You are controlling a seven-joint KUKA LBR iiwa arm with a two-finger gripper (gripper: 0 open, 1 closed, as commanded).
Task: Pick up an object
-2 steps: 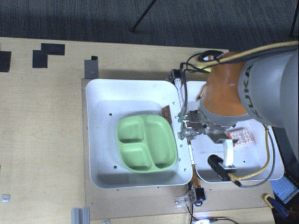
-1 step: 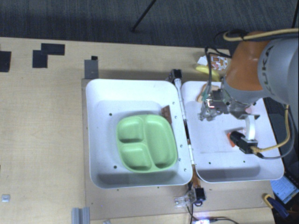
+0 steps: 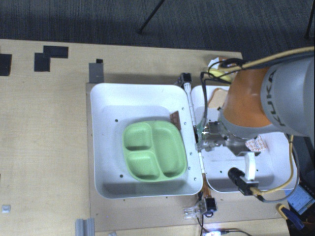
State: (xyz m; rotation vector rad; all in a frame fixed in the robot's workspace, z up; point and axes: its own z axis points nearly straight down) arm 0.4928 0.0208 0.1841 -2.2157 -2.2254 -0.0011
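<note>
Wooden bench (image 3: 44, 146): green 3-compartment tray (image 3: 154, 150) in left bin (image 3: 106, 181).

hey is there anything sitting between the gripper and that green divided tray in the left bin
Yes. The gripper sits at the right bin's left edge, and the raised rims where the two bins meet run between it and the green tray. A small brown object lies by the tray's upper right corner. Nothing else visible intervenes.

Black letters "KU", rest cut off, run vertically on grey arm casing (image 3: 290, 100), right side of frame, beside orange band (image 3: 246, 100). Small packet (image 3: 257, 144) below arm: print unreadable.
</note>
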